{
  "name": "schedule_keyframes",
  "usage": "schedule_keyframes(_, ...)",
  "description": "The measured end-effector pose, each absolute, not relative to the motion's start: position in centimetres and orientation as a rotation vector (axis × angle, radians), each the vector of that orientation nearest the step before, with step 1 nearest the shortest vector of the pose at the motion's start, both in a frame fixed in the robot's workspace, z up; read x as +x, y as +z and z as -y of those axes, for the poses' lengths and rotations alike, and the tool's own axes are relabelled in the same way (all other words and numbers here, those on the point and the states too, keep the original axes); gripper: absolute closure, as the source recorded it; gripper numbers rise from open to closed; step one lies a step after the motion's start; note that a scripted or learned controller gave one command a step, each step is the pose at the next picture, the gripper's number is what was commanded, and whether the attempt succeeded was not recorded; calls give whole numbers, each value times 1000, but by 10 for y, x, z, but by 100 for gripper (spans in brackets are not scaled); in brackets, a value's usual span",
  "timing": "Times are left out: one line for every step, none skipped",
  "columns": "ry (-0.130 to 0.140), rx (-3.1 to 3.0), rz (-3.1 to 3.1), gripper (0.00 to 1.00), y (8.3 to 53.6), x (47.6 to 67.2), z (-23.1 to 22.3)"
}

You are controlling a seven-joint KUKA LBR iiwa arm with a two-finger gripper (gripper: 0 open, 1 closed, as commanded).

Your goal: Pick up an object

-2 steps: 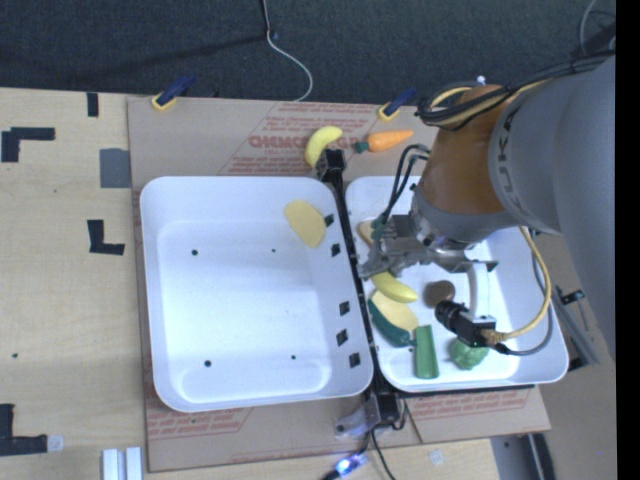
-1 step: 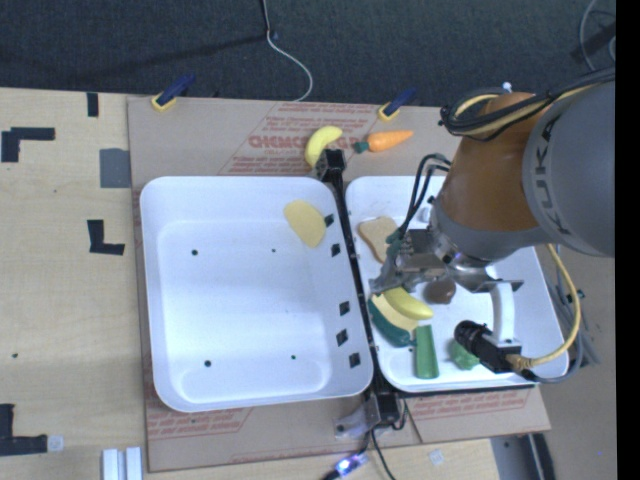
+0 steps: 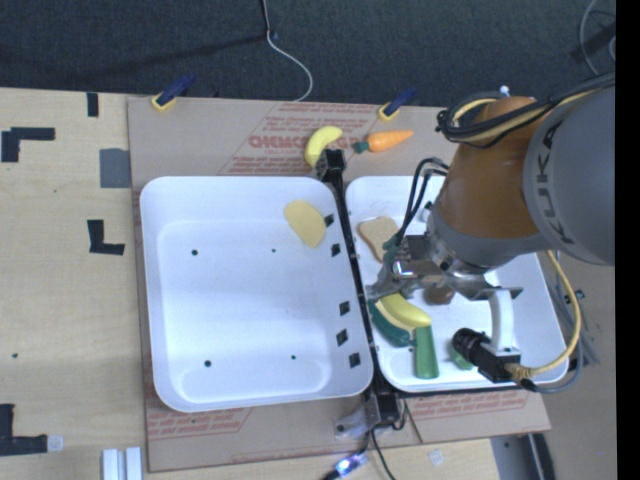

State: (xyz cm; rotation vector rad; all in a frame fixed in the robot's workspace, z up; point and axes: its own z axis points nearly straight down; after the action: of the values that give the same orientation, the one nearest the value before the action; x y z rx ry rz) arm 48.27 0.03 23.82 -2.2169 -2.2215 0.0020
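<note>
1. Green cylinder [image 3: 426,352] lies nearest, lengthwise near-to-far, in the right bin [image 3: 545,368].
2. Just beyond it, yellow banana-shaped piece [image 3: 403,314] lies crosswise, directly under the gripper [image 3: 400,280].
3. Jaws: wrist blocks them, so I cannot tell their spread or any hold.
4. Farther off, tan piece [image 3: 377,233] waits.
</note>
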Motion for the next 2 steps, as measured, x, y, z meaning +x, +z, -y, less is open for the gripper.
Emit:
schedule_keyframes(4,-2208,2229,100,205,504,-84)
schedule_keyframes(-13,-2219,2231,100,319,525,-100)
